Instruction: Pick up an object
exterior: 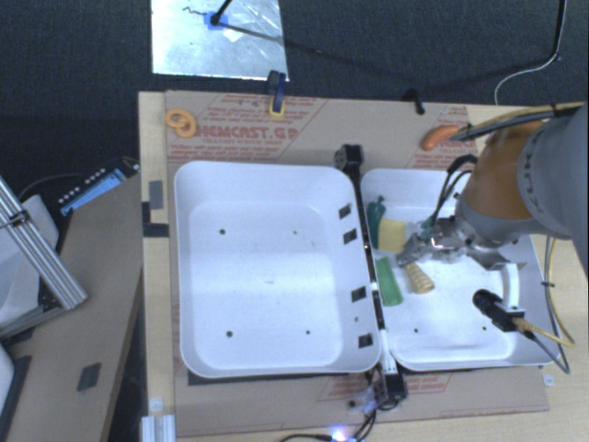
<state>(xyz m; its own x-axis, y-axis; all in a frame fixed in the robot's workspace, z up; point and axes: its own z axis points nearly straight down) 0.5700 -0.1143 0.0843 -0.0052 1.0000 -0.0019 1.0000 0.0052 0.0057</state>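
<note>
- Camera view, looking down at a slant: two white bins lay side by side at frame centre, the left bin point(267, 265) bare, the right bin point(460, 339) holding the objects.
- The arm point(515, 182) reached in from the right edge and sat low over the right bin; the claw point(425, 245) was at centre right, among the objects.
- Claw state: cannot tell. The tip was small and blurred against the white floor, and nothing could be seen gripped.
- Objects clustered along the right bin's left wall: a yellow block point(392, 235), a dark green piece point(376, 217) above it, a light green strip point(390, 284) below it, and a tan ribbed cone point(419, 279) just beside the claw.
- Judged step: descent and approach to a grasp, with the cone or the yellow block the likely target; which one was unclear.
- Judged next move: settle onto one object, pinch, then lift straight up clear of the neighbours.
- The cone looked short, tapered and ridged, lying on its side; judged apt to roll or slip out of a pinch.
</note>
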